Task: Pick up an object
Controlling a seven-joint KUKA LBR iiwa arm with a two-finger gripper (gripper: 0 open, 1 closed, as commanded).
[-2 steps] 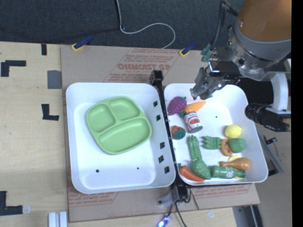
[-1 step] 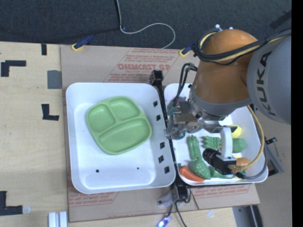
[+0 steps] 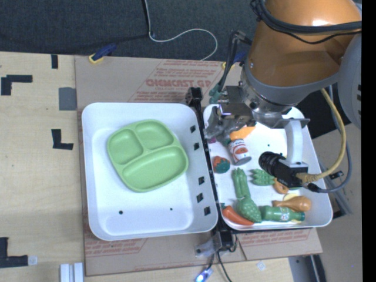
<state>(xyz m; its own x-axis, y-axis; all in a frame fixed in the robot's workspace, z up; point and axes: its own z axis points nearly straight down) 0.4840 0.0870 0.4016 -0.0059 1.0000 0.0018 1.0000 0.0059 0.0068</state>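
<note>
Over right bin point(image 3: 320, 213), hand point(image 3: 226, 117) low by top-left corner; can't tell if spread or pinched. Toys crowded below: could bump little bottle point(image 3: 239, 150), or grab nothing. Two bins, one green plate point(image 3: 147, 155) in left bin point(image 3: 141, 225), roughly eight toys.

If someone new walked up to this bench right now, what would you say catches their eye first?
Probably the arm's big orange band looming at the upper right, with the gripper hanging low over the far end of the right bin. Next comes the green divided plate, lying alone in the middle of the left bin. After that, the huddle of small toys in the right bin, such as a little red-labelled bottle and a green cactus-like piece.
</note>
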